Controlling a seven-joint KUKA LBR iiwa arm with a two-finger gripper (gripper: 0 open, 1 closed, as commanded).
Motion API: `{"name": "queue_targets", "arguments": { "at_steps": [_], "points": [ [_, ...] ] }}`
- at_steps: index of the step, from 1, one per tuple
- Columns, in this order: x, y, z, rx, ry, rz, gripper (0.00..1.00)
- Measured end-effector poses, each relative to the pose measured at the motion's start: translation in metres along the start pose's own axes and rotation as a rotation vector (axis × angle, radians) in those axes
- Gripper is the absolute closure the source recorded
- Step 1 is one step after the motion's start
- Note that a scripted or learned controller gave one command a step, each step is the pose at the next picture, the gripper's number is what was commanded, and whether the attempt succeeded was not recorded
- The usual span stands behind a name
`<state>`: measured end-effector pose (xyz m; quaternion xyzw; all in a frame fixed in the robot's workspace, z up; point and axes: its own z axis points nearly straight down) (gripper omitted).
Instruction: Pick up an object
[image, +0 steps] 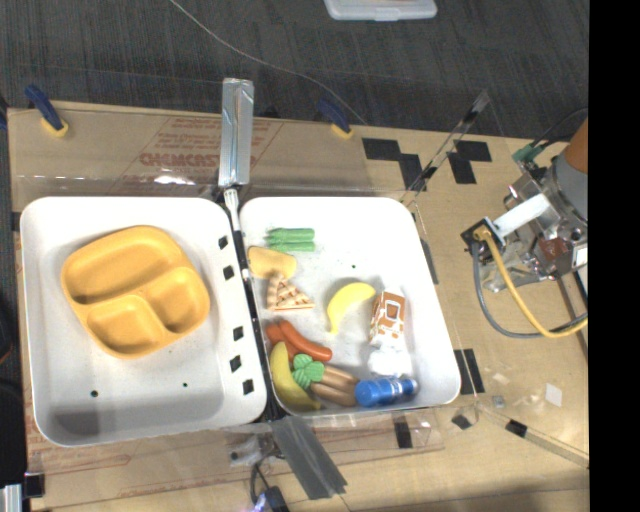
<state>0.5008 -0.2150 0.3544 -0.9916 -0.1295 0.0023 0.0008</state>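
Observation:
The right bin (425, 290) holds several toy foods. Green beans (290, 238) lie at its far side, with a tan bread piece (270, 262) and a pizza slice (288, 296) below them. A yellow fruit wedge (350, 303) and an orange-and-white carton (388, 320) sit mid-bin. A red sausage (302, 344), a banana (284, 380), a green leafy piece (308, 373), a brown roll (337, 384) and a blue bottle (385, 390) crowd the near edge. My gripper (545, 252) hangs outside the bins, over the bench to the right, with nothing seen in it.
The left bin (40, 400) carries a yellow divided plate (135, 288). A metal bar (236, 130) stands behind the seam between the bins. Black tape marks (470, 370) dot the cardboard bench to the right of the bins.

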Motion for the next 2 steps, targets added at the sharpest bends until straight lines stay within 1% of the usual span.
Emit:
{"name": "queue_targets", "arguments": {
  "at_steps": [1,2],
  "points": [
    [0.003,-0.004,0.000,0.002,0.001,-0.009,0.00],
    [-0.013,-0.010,0.139,0.006,-0.006,-0.073,0.00]
  ]
}}
